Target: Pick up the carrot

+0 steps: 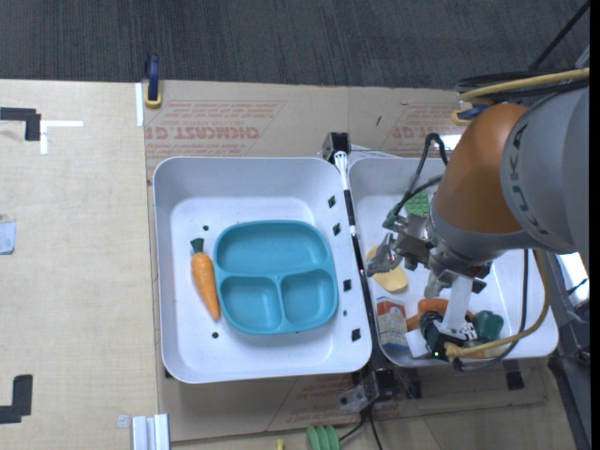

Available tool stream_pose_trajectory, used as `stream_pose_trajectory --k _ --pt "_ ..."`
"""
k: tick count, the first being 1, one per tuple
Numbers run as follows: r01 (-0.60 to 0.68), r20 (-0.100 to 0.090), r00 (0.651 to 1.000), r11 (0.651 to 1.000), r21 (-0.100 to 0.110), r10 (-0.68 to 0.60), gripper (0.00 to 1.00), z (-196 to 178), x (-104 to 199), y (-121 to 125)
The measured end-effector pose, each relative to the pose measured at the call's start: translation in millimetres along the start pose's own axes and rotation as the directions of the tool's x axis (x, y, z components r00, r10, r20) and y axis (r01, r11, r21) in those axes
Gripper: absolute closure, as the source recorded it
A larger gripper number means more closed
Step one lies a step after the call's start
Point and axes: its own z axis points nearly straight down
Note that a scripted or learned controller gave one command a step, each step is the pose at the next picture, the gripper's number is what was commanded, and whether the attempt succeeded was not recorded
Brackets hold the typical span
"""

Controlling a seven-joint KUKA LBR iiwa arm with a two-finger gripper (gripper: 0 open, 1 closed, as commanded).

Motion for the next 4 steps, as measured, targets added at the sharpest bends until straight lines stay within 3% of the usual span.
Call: stream_pose_trajectory --k 1,2,3,4 --pt "-0.222 0.0 0.975 0.975 -0.002 0.222 0.0 8 -42 33" --pt "-0.335 -0.016 0.942 0.942 -0.01 0.335 0.0 83 -85 40" --pt "-0.592 -0.038 0.806 0.806 -0.02 0.591 0.0 91 -89 50" --pt "-0.702 0.0 0.713 0.713 0.003 0.702 0.0 108 -66 84"
